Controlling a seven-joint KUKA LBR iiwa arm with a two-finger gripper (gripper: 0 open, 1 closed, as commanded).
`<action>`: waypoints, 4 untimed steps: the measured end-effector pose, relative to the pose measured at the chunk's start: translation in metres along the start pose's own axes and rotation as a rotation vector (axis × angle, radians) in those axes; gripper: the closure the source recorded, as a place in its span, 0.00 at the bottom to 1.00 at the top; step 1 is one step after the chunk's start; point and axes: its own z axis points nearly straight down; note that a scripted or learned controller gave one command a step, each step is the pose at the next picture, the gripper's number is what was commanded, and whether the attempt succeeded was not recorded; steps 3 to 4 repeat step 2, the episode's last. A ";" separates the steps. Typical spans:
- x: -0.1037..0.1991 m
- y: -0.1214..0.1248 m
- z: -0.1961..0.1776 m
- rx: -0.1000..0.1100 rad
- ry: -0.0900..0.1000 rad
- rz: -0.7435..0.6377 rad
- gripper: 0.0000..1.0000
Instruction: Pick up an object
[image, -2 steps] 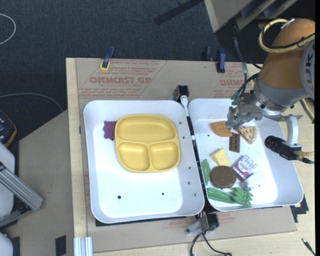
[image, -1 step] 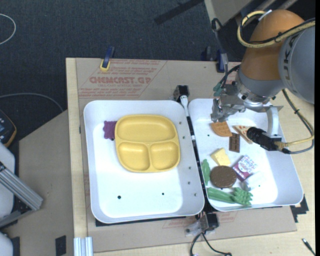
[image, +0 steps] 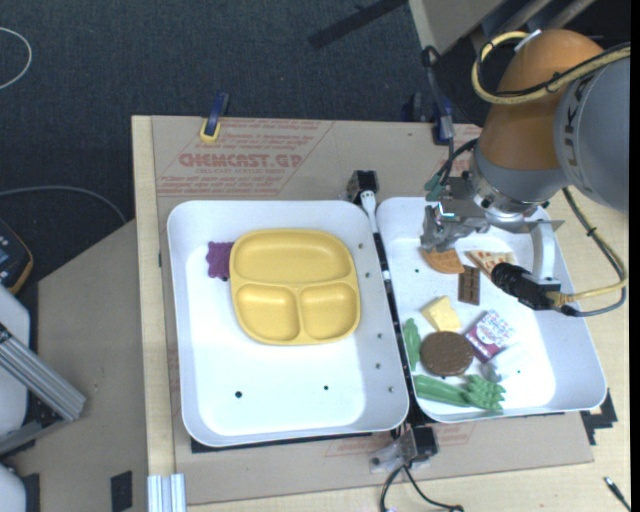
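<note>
A: We start at the two-finger gripper, hanging low over the far end of the right white bin. Are its fingers spread or closed?

B: We cannot tell; the wrist covers them and the metal below is a blur. We see nothing held between them.

A: What lies nearest?

B: A flat tan cookie-shaped piece sits just beside the gripper, on its near side. To the right of that piece are an orange cracker-like wedge and a dark brown chocolate bar, whose long axis runs near to far.

A: And further out?

B: Nearer to us lie a pale yellow cheese block, a round brown cookie, a purple and white wrapped packet and green bean pods along the near rim.

A: So which thing do we go for?

B: We judge the tan piece likeliest: it lies slightly nearward of the tool, so a short shift toward us and a drop should meet it. It is flat, so it may slip from the fingers.

A: The left white bin?

B: It bears a yellow plastic divided plate and a small purple object, well apart from the gripper.
</note>
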 end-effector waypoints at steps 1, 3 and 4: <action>-0.009 -0.002 -0.017 -0.007 -0.001 0.001 1.00; 0.000 0.001 -0.013 -0.006 -0.001 -0.001 1.00; 0.000 0.001 -0.013 -0.006 -0.001 -0.001 1.00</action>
